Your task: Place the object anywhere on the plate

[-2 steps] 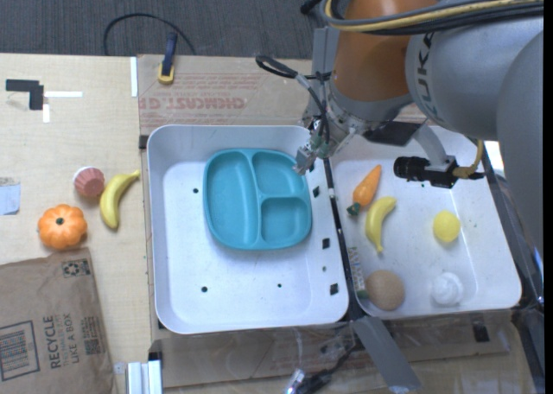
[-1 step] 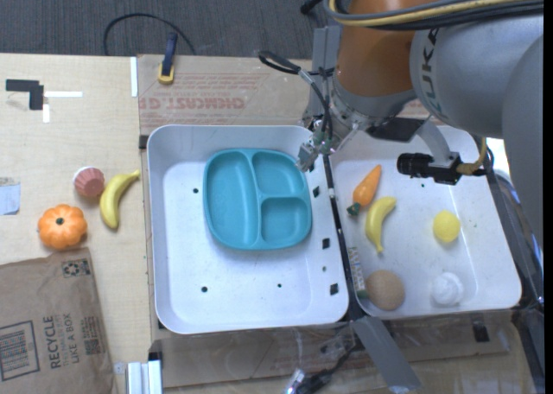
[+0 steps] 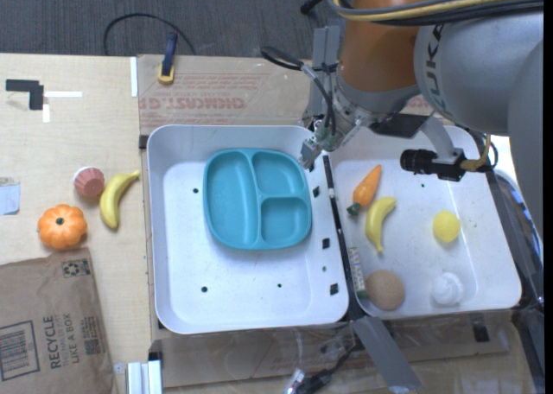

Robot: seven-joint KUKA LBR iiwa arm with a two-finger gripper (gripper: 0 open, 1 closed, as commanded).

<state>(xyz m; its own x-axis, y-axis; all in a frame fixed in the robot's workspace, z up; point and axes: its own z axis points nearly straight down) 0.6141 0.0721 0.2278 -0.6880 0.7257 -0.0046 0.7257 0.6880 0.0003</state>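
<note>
White bins, teal three-compartment plate (image 3: 257, 199), orange carrot (image 3: 366, 187)

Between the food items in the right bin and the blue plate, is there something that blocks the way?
Only the two bins' adjoining rims lie between the carrot, the banana and the plate. The hand hangs over that divide, near the plate's corner.

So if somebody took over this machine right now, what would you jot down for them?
Gripper: hangs near the top edge where the two bins meet; whether the jaws are open I cannot tell, and nothing shows in them.
Plate: blue, in the left bin, nothing on it.
Right bin: carrot, banana, lemon, brown egg-shaped item, white item.
Done: nothing placed.
Left: pick one item, set it on the plate.
</note>
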